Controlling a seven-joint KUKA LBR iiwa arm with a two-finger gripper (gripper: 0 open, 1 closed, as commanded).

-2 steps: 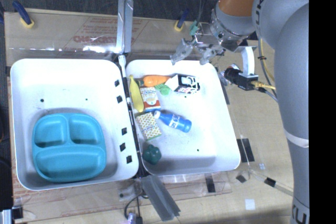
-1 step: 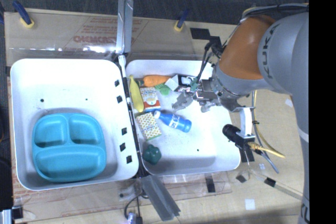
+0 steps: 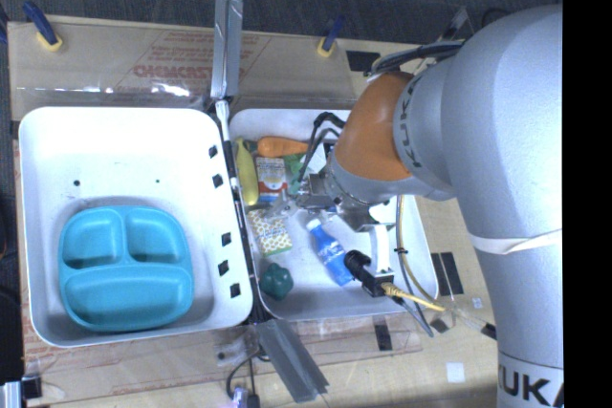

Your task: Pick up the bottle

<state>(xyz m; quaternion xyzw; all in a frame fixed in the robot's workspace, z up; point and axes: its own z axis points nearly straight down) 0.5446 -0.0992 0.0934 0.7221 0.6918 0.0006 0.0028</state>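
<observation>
The arm (image 3: 497, 110) overhangs a small blue bottle (image 3: 331, 255) lying on its side.

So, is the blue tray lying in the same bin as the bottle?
No, the blue tray lies in the bin at the view's left, while the bottle lies in the other bin.

The divided tray (image 3: 124, 268) lies in the left bin (image 3: 115, 148), the bottle (image 3: 331, 255) in the right bin (image 3: 311, 299).

Right bin (image 3: 311, 301) crowded around the bottle (image 3: 330, 255): patterned packet (image 3: 271, 230) and green object (image 3: 277, 280) near; left bin (image 3: 115, 158) open above blue tray (image 3: 126, 268).
</observation>
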